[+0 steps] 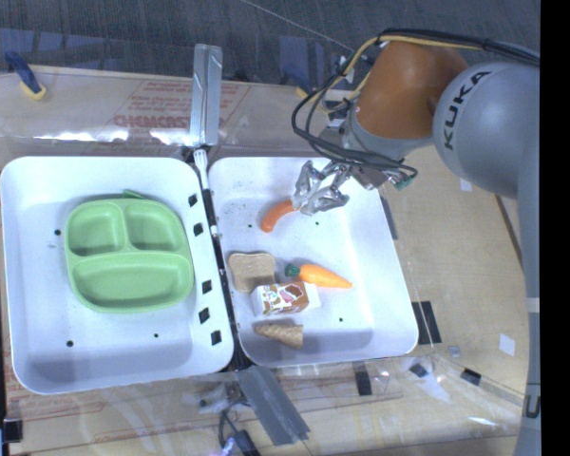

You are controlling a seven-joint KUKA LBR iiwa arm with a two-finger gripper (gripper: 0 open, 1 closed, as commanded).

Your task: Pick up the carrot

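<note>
A pale bench carries two white bins, left and right, seemingly touching side by side.

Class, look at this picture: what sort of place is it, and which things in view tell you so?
Probably a robot lab test bench: a KUKA arm reaches over two white bins, taped plastic sheeting covers the bench, and toy foods such as a carrot lie in one bin.

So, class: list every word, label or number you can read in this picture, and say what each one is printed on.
"KUKA": on the grey arm, upper right.
Red printing on the clear sheet behind the bins: too blurred to read.
Label on the small packet in the right bin: too small to read.
</note>
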